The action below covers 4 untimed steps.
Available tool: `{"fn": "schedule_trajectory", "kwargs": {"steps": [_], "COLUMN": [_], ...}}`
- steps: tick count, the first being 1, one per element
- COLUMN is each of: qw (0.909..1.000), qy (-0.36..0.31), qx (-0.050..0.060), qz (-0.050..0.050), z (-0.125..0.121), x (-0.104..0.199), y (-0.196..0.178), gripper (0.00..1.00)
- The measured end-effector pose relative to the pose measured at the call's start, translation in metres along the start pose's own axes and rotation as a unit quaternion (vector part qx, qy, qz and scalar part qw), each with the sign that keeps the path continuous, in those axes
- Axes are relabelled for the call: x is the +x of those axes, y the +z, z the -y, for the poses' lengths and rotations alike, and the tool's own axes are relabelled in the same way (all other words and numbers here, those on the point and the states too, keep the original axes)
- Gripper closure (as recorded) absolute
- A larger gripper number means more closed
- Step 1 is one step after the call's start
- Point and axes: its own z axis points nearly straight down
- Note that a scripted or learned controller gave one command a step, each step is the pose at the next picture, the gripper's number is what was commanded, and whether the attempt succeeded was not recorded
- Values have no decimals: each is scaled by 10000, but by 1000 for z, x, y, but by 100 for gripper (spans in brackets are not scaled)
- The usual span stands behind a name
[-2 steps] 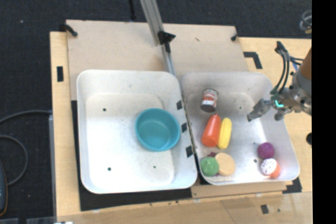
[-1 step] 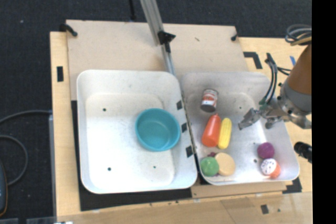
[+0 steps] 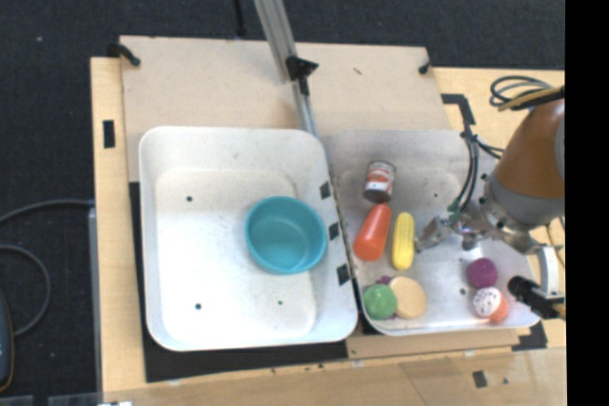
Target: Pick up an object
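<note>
The surface (image 3: pixel 109 204) carried 2 shallow white bins side by side. The left bin (image 3: pixel 181 157) held 1 blue bowl (image 3: pixel 285 235), upright, sitting toward that bin's right half and apart from its walls.

The right bin (image 3: pixel 419 152) held the loose things. Near its upper middle lay a small can (image 3: pixel 379 181) with a red and white label. Just below it were an orange carrot (image 3: pixel 372 232) and a yellow corn cob (image 3: pixel 403 240), both lying roughly upright in the view, side by side and touching or nearly so. Along the lower edge sat a green ball (image 3: pixel 380 300) and a pale yellow round thing (image 3: pixel 409 297), pressed against each other. Further right were a purple ball (image 3: pixel 481 273) and, below it, a white ball with red dots (image 3: pixel 488 302), near each other but apart.

The arm (image 3: pixel 533 166) reached in from the right, its orange band over the right bin's right side. The pincer (image 3: pixel 445 231) hung low inside the right bin, just right of the corn cob and up and left of the purple ball. Whether the pincer was released or clenched could not be told, since its tips were small and blurred against the bin floor. No object was seen between them.
</note>
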Motion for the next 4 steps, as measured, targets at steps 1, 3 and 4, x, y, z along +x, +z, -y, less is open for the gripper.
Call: {"fn": "schedule_trajectory", "kwargs": {"steps": [1,3,4], "qw": [10000,10000,10000], "qy": [12,-20,-28], "qx": [-19,-37,-59], "qz": [9,5,7], "z": [0,-6,-6], "x": [-2,-5,-8], "y": [12,-60,-103], "gripper": [0,100,100]}}
